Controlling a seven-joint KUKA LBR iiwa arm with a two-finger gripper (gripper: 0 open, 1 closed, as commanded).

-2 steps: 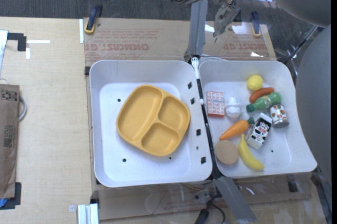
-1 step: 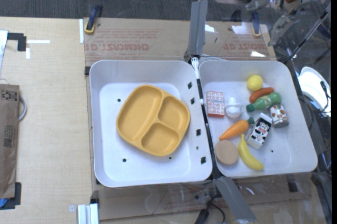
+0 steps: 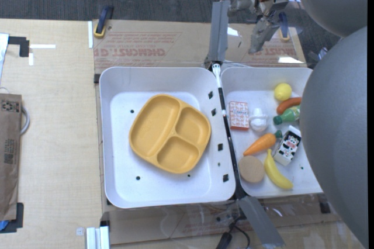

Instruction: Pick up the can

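The can (image 3: pixel 238 115), red and white with a patterned label, lies on its side in the right bin (image 3: pixel 308 186), close to the divider between the bins. My gripper (image 3: pixel 259 37) hangs beyond that bin's far rim, over the cardboard, well above and behind the can and not touching it. The grey arm fills the right side and hides the bin's right edge.
Around the can lie a small white item (image 3: pixel 258 121), a lemon (image 3: pixel 283 91), a carrot (image 3: pixel 260 144), a green item (image 3: pixel 286 116), a cow-print carton (image 3: pixel 287 145), a banana (image 3: pixel 276 170) and a tan disc (image 3: pixel 252 169). A yellow divided plate (image 3: pixel 170 133) sits in the left bin (image 3: pixel 111 125).
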